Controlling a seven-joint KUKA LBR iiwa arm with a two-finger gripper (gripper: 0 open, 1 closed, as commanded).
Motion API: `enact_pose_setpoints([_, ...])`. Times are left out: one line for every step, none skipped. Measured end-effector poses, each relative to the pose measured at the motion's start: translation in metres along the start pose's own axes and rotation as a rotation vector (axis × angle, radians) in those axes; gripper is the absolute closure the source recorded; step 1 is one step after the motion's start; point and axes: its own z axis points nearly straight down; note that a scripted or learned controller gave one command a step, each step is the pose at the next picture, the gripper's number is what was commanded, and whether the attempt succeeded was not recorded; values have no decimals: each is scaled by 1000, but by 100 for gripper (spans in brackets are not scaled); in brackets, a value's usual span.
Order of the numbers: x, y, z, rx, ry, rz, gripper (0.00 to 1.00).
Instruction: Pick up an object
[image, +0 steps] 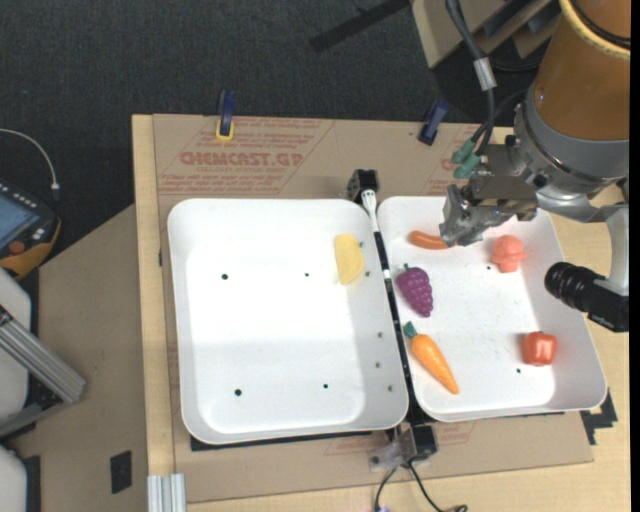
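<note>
My gripper (460, 232) hangs low over the far part of the right bin (580, 385), right beside a small orange-red piece (427, 240) that pokes out to its left. A pink toy (507, 252) lies just to the gripper's right. In the same bin lie a bunch of purple grapes (415, 289), an orange carrot (434, 361) with a green top, and a red toy (538, 348). A pale yellow piece (348, 259) rests in the left bin (200, 300) near the divider.
Both bins sit on a cardboard sheet (250, 150) held by clips at the back. A black cylinder (585, 290) juts in over the right bin's right edge. The arm's grey and orange body (590, 90) looms above the right bin's far corner.
</note>
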Motion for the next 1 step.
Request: enact_pose_setpoints([28, -3, 110, 25, -6, 14, 100])
